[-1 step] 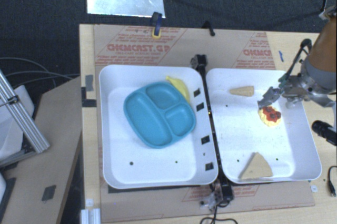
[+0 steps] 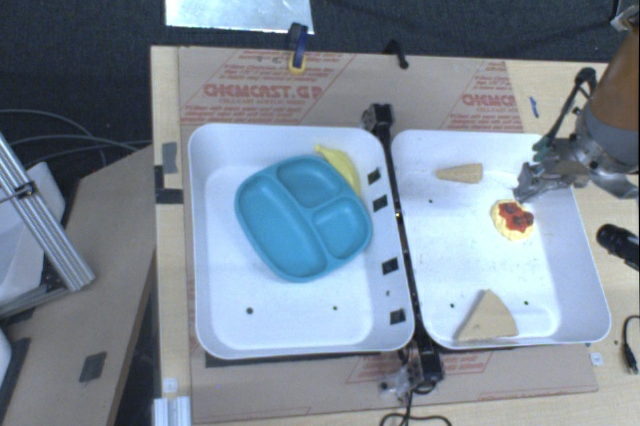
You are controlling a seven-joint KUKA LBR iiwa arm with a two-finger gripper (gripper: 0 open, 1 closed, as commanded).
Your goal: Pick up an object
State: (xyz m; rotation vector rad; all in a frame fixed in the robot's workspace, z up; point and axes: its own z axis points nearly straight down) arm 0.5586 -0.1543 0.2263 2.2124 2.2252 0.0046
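Camera view. I judged the step in hand to be the approach: the gripper (image 2: pixel 528 182) hung over the right bin (image 2: pixel 590 314), just off the small pizza-like piece (image 2: pixel 513 219) at its 1 o'clock, with nothing seen between its tips. Whether the pincer stood open or closed, I could not tell; the tips were too small and dark to separate.

The nearest candidate lay just below the tips, near the bin's 3 o'clock wall. I judged that the next move called for a short shift toward 7 o'clock, then a straight descent.

Two other pieces shared that bin: a tan wedge (image 2: pixel 459 174) at 11 o'clock and a larger tan triangle (image 2: pixel 487 318) at 6 o'clock, both well apart from the target. The floor around the target was bare, so I saw room on three sides; the right wall was the close edge.

The left bin (image 2: pixel 215 314) held a blue divided tray (image 2: pixel 303 217) with a yellow item (image 2: pixel 340 164) at its 1 o'clock rim.
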